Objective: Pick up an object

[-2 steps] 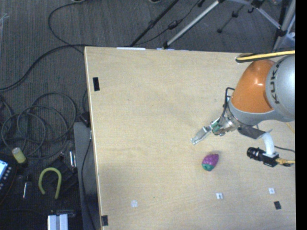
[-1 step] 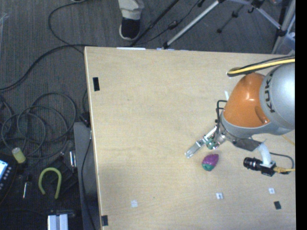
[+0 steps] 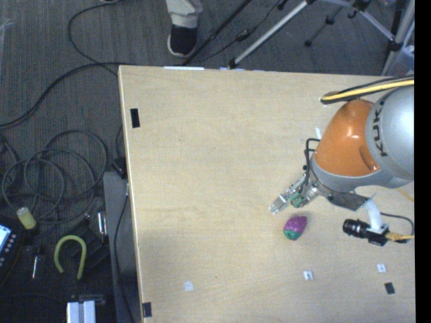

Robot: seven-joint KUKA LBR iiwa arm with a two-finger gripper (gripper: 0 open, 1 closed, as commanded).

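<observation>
Small purple-and-green object [image 3: 295, 227] lies on the tabletop [image 3: 215, 180] toward its right edge. Fingers [image 3: 281, 203] hang just beside it, up-left, holding nothing — how far open, can't tell. Risk: closing off-centre nudges it away — it looks rounded.

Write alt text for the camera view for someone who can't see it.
A grey and orange robot arm reaches from the right over a tan bench, its gripper just above-left of a small purple and green object lying on the surface. Cables lie on the floor at left.

Matt wooden bench [image 3: 215, 167], glossy arm [image 3: 367, 143]
</observation>
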